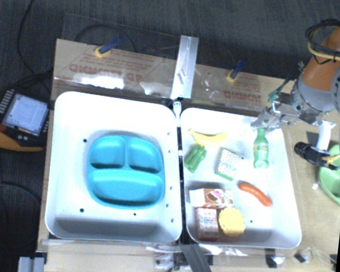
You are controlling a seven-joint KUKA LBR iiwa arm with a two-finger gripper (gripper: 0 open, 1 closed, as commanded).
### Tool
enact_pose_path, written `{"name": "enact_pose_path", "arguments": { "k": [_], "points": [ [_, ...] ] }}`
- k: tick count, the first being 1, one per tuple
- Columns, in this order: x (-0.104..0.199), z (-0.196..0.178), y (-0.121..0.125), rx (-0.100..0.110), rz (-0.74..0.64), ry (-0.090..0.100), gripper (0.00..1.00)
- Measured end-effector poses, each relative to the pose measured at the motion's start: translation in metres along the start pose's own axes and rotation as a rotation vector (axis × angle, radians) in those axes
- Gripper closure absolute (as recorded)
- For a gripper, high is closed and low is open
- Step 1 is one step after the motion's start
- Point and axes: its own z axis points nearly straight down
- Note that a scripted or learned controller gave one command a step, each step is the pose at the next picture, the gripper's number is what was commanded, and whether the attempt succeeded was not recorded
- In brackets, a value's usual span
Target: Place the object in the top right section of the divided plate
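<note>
A blue divided plate (127, 169) lies in the left bin (62, 211), with two small sections at its far side and one wide section in front. My gripper (267, 118) hangs at the far right corner of the right bin (287, 233), pointing down to the left. Directly below its fingertips lies a green bottle (261, 149); whether the fingers touch it I cannot make out. Other objects in the right bin are a yellow banana (207, 136), a green pepper-like piece (194, 157), a speckled white packet (228, 164) and an orange sausage (255, 194).
At the right bin's front stand a pink-and-white box (213, 198), a brown carton (206, 223) and a yellow round piece (231, 221). A ridge (177, 164) parts the two bins. A clear panel with clamps (165, 76) stands behind them. A green item (334, 177) lies off to the right.
</note>
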Motion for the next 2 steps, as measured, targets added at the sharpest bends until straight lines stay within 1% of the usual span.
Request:
{"name": "enact_pose_path", "arguments": {
  "k": [1, 2],
  "points": [
    [0.126, -0.054, -0.010, 0.003, 0.445, 0.000, 1.00],
    [0.224, -0.118, -0.017, 0.003, 0.825, -0.003, 1.00]
  ]
}}
